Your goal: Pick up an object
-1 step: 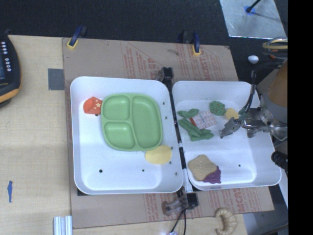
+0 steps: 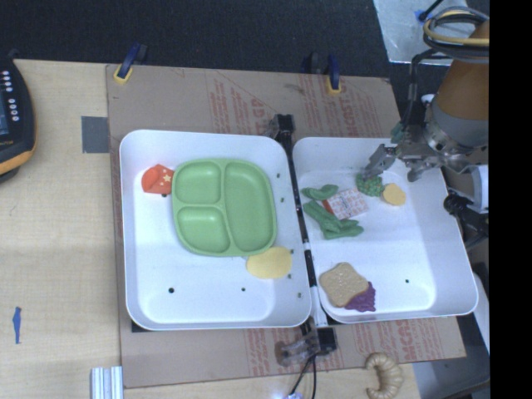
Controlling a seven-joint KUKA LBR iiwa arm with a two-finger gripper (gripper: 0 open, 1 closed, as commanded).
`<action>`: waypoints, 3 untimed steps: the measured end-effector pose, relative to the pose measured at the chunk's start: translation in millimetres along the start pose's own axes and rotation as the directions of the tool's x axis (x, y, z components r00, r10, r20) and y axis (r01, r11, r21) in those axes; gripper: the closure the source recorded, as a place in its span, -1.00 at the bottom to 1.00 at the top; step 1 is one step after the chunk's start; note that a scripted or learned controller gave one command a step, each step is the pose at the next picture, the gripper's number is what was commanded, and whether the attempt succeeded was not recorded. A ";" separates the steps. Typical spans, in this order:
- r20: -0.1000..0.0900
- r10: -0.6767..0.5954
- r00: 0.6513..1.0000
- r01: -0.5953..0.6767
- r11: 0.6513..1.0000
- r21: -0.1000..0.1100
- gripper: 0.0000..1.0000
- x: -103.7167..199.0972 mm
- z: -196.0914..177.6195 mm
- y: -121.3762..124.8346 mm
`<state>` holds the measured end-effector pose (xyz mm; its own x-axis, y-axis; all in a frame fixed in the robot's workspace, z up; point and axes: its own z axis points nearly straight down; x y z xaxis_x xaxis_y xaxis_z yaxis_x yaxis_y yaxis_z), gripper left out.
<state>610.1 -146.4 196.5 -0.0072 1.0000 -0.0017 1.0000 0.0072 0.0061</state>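
The left bin (image 2: 141,248) is occupied by a green divided plate (image 2: 224,206), a red piece (image 2: 156,179) and a yellow piece (image 2: 269,263). In the right bin (image 2: 440,264) are found green bean pods (image 2: 331,216), a small packet (image 2: 346,203), a green broccoli-like piece (image 2: 370,185), a yellow lump (image 2: 394,194) and a sandwich (image 2: 349,288). The gripper (image 2: 397,163) is seen with its jaws apart over the right bin's far edge, nothing between them.

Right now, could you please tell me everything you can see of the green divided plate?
The green divided plate looks like matte plastic, a rounded square with three compartments: two small ones at left, one long one at right. It lies flat in the left bin, slightly rotated. A red item sits at its upper-left edge and a yellow piece at its lower-right corner.
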 end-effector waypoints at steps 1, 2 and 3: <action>0.000 0.001 1.000 -0.001 1.000 0.006 -1.00 -17.5 106.7 24.7; 0.000 -0.001 1.000 0.001 1.000 0.000 1.00 -17.8 88.2 26.5; 0.000 -0.002 1.000 0.002 1.000 0.001 -1.00 -17.8 88.4 26.4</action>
<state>637.2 -164.2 108.3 -0.0091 1.0000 -0.0018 0.9999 0.0091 0.0049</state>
